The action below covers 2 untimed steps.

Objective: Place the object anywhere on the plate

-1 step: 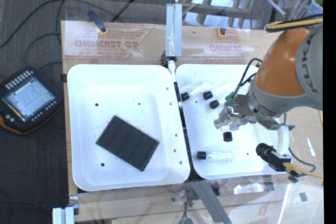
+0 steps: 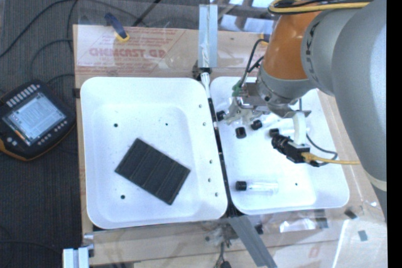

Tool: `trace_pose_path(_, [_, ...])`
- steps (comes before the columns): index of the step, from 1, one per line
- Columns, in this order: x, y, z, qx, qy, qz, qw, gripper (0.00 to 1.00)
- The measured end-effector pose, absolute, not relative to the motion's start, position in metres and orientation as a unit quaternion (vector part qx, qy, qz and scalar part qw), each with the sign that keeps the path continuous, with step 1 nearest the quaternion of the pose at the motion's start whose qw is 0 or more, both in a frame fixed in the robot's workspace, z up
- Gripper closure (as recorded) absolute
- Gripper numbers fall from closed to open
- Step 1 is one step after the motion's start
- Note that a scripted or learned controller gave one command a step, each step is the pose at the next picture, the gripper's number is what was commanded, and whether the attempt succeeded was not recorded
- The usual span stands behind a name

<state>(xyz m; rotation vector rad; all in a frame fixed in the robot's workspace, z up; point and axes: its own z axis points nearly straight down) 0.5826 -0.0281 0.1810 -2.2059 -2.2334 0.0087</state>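
**Over the right bin: arm low, nothing on the plate yet**

In the right bin (image 2: pixel 326 198) lies the object, a clear tube w/ black cap (image 2: pixel 256 186), near the front wall. The gripper (image 2: pixel 242 111) hangs further back; can't tell its grip. The dark plate (image 2: pixel 152 171) waits in the left bin (image 2: pixel 94 135), flat, ready.

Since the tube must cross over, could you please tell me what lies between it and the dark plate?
In the camera view, the two bins' touching rims separate the tube from the plate; otherwise only white bin floor.
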Motion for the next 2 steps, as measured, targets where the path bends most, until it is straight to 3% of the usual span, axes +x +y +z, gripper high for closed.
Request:
trace_pose_path(1, [0.661,0.076,0.182,-0.558,-0.83,0.0018,0.0,1.0])
trace_pose_path(2, [0.669,0.116,0.181,-0.404,-0.915,0.0014,0.0,1.0])
